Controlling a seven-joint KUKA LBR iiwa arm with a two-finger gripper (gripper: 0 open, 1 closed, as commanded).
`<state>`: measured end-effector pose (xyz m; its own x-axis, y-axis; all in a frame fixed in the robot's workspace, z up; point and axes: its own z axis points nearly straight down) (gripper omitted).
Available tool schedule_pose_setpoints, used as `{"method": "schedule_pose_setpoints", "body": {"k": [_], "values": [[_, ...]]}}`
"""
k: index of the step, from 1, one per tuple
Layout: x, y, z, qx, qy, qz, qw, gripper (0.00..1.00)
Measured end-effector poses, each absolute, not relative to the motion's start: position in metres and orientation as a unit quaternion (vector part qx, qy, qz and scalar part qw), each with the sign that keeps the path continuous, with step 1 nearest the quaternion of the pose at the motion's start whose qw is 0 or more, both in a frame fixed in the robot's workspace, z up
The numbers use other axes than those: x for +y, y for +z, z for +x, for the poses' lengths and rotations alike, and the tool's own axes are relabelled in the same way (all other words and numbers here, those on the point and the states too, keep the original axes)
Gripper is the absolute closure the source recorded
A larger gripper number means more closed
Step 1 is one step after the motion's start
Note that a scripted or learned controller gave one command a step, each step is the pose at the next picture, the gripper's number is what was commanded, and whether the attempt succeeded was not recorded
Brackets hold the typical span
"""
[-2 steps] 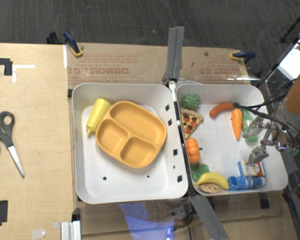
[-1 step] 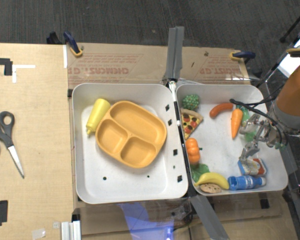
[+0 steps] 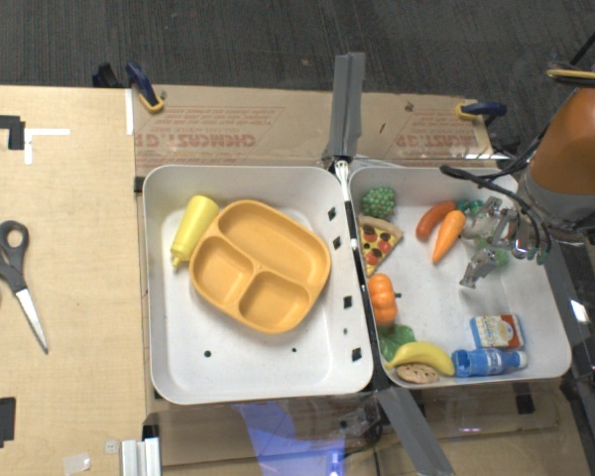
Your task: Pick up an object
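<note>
Grey arm with orange band (image 3: 571, 147): reaching from the right, two-finger gripper (image 3: 486, 256) low over white right bin (image 3: 550, 305), beside orange toy carrot (image 3: 447, 236); finger state perhaps apart, cannot tell.

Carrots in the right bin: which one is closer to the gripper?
The lighter orange carrot, standing nearly upright just left of the gripper. The redder carrot lies slanted farther left, toward the broccoli.

Two white bins (image 3: 159, 296) sit side by side. One holds one orange divided plate (image 3: 260, 264) and one yellow bottle (image 3: 191, 228). The other holds two carrots (image 3: 446, 234), one broccoli (image 3: 379, 201), one pizza slice (image 3: 376, 241), one small pumpkin (image 3: 381, 297), one banana (image 3: 420, 353), one cookie (image 3: 416, 372), one blue bottle (image 3: 488, 362) and one carton (image 3: 496, 331). One pair of scissors (image 3: 18, 281) lies on the worktop (image 3: 59, 365).
</note>
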<state>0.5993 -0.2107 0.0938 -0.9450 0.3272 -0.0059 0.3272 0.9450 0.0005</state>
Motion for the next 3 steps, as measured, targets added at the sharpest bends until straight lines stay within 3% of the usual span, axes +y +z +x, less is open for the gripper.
{"method": "schedule_pose_setpoints", "body": {"k": [1, 2, 3], "values": [[-0.176, 0.095, 0.639, 0.975, -0.0002, 0.222, 0.003, 0.0], [-0.122, 0.093, 0.63, 0.968, -0.0002, 0.249, 0.002, 0.0], [-0.101, 0.092, 0.642, 0.97, -0.0026, 0.242, -0.001, 0.0]]}}
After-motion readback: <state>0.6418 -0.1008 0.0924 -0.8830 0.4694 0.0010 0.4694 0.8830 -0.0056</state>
